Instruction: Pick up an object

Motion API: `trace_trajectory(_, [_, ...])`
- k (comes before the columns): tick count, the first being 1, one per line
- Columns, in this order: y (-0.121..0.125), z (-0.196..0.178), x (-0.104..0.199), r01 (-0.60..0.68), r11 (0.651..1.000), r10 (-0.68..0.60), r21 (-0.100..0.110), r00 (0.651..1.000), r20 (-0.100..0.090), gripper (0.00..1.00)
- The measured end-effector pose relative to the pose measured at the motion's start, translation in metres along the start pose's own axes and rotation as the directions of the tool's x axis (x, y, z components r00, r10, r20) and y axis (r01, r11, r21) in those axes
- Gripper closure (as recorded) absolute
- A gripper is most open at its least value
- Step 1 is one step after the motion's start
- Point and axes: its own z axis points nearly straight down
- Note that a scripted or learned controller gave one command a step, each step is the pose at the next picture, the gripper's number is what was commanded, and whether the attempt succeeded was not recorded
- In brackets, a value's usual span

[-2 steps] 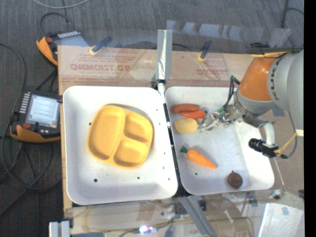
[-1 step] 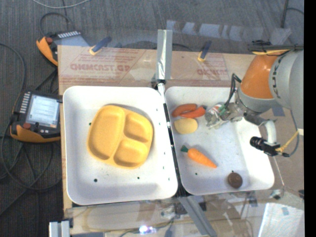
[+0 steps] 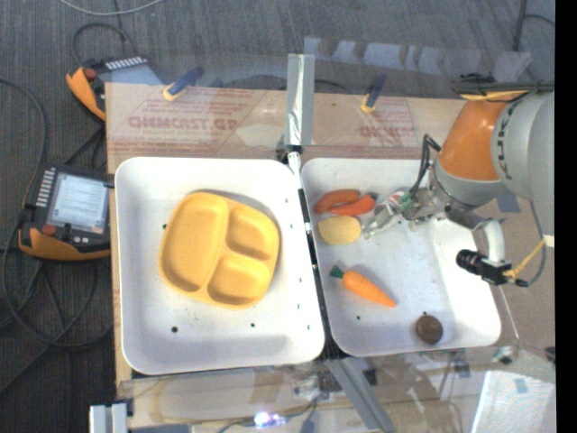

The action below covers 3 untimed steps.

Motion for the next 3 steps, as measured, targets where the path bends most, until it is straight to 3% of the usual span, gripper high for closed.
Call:
trace_trajectory(1, [0.048, 0.010, 0.026, 0.027, 1.000, -0.027, 0.005, 1.000, 0.003, 0.00])
trace_trajectory(2, [0.047, 0.000, 0.025, 0.026, 1.000, -0.026, 0.007, 1.000, 0.006, 1.00])
trace_trajectory(3, [0.066, -0.105, 0.032, -0.083, 0.996, 0.083, 0.015, 0.997, 0.000, 1.00])
